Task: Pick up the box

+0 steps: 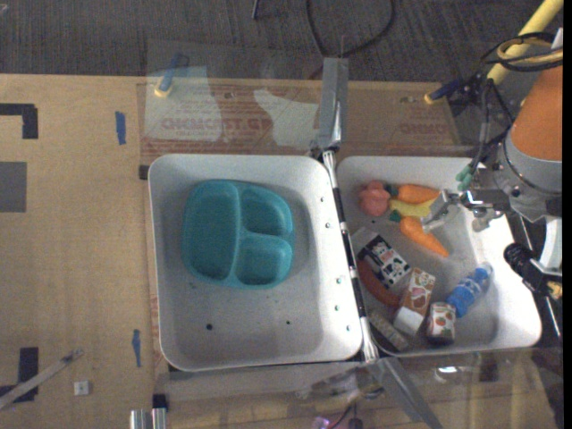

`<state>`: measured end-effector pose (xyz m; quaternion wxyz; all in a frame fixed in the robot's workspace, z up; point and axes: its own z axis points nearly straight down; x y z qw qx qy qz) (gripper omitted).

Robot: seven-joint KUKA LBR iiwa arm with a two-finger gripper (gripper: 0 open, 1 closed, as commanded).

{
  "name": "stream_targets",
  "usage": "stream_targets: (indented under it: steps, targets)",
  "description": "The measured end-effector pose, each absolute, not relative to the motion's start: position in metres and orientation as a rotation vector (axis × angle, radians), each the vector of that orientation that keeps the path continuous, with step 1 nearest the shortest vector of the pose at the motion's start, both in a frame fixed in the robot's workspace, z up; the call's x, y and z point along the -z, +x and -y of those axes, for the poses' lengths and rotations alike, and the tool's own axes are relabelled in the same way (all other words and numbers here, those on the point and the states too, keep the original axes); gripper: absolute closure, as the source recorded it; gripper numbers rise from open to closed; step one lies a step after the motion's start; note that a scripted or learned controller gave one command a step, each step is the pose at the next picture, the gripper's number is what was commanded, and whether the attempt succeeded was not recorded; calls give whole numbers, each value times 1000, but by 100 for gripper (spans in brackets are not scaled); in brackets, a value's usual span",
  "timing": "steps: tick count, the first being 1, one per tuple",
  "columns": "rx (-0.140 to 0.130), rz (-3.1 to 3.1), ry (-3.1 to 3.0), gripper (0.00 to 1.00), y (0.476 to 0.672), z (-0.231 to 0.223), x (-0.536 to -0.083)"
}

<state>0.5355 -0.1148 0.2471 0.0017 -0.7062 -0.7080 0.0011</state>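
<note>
Three small boxes lie in the right bin [500, 329]. A black-and-white patterned box [384, 262] sits near the bin's middle left. A tan box [417, 290] lies just below it, with a small white box bearing a red picture [440, 322] toward the front. My gripper [458, 206] hovers over the bin's upper right part, above and to the right of the boxes, close to an orange carrot [423, 236]. It holds nothing that I can see.
The right bin also holds a pink peach [374, 198], a second carrot [416, 192], a yellow piece [409, 209], a brown sausage [377, 288] and a blue bottle [469, 290]. A teal divided plate [238, 232] lies in the left bin [268, 329].
</note>
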Motion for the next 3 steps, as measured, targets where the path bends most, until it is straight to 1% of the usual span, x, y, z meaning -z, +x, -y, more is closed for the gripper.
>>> stream_targets:
  steps: [1,2,3]
  targets:
    - [-6,1726,-2619,0,483,24,-184]
    - [-3,1359,-2832,0,496,67,-412]
    - [-8,998,-2975,0,501,49,-294]
